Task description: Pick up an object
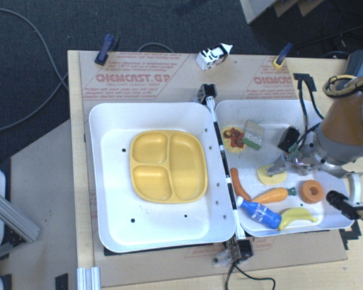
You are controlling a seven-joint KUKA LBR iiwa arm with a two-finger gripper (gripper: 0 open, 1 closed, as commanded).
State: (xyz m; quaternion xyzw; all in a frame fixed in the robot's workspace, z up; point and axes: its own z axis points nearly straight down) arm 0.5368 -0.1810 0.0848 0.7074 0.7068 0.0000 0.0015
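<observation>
The right bin (272, 109) holds several toy foods. A flat pale yellow piece (270, 174) lies in its middle. My gripper (281, 164) reaches in from the right and hangs right over that piece's upper right edge. Below lie an orange carrot (271, 195), a blue bottle (260, 213), a yellow banana (298, 218) and an orange ring (313, 191). A red sausage (239, 184) lies along the bin's left wall. Near the back sit a pizza slice (233, 136) and a small grey-green pack (253, 134).
The left bin (109, 162) carries a yellow divided plate (168, 165). A black divider strip (221, 162) runs between the bins. The arm's grey and orange body (345, 132) covers the right bin's right side. Clamps and a cable sit at the bench's back edge.
</observation>
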